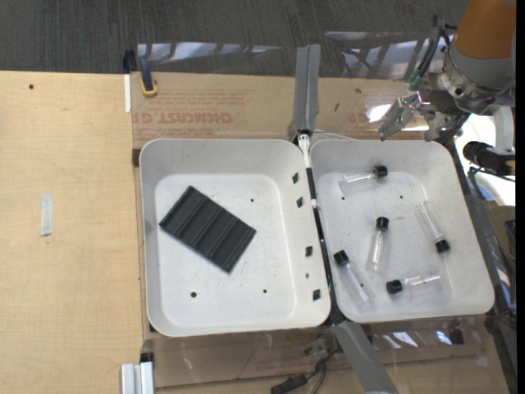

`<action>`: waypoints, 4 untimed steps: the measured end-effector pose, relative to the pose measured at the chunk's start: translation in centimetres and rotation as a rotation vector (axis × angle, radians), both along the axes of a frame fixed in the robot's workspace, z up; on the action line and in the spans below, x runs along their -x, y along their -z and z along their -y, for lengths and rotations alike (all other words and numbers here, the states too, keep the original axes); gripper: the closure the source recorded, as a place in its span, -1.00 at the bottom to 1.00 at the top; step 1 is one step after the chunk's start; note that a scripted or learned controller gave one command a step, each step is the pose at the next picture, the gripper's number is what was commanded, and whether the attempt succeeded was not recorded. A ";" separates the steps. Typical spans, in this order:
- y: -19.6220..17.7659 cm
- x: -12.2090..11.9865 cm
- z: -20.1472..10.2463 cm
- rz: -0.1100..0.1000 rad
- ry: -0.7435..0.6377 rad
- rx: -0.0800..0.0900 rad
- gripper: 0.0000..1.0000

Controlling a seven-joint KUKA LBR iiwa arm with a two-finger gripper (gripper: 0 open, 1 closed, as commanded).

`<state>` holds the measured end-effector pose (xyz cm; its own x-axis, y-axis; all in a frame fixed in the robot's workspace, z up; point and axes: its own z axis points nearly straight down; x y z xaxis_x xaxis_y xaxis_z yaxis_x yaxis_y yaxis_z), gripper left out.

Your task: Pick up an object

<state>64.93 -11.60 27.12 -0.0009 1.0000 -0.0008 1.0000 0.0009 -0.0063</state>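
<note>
With the tool poised apart above the right bin back rim, nearest vial just forward and leftward, long axis lying crosswise.

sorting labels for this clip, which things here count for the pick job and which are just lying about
For the job:
- claw, above the right bin's far edge
- five clear vials with black caps in the right bin
- black ribbed panel in the left bin

Just lying about:
- cardboard sheet behind the bins
- wooden bench top
</note>
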 end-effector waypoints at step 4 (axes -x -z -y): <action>17.7 2.0 7.5 -0.002 -0.033 -0.002 -1.00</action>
<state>62.96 -19.06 9.47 -0.0338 0.9994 0.0014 0.9994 0.0338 -0.0080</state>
